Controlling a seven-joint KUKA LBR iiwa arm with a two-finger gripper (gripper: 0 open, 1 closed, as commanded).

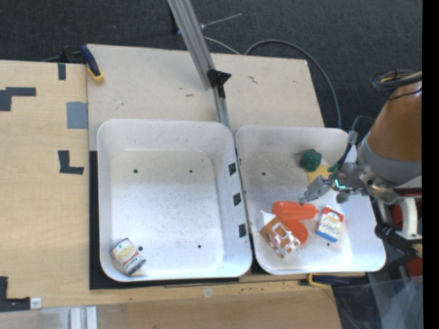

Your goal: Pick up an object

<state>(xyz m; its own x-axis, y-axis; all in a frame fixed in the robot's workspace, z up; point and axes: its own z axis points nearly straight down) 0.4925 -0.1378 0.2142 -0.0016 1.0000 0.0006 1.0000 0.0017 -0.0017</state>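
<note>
Over in the right bin [274, 142], the gripper [322, 186] is hanging low above the pile, and as far as I can see nothing is between its fingers yet, so I'd say the pick hasn't happened. The jaws look spread apart, one finger reaching toward the orange piece [295, 211], the other nearer the carton [330, 225]. So what's done is the reach; the grab and the lift are left.

The stuff is bunched up at the near right: the orange piece lies across the middle, a red-and-white box [280, 235] sits touching it on the near side, and the small carton with the blue bottom is just to its right. A green thing [311, 160] sits farther back with a bit of yellow [316, 176] beside it, right under the fingers.

My guess is the crowding is the headache, since a finger could easily land on a neighbour instead of sliding past.

The left bin [110, 149] just has one little can [127, 256] lying in its near left corner, well out of the way.
</note>
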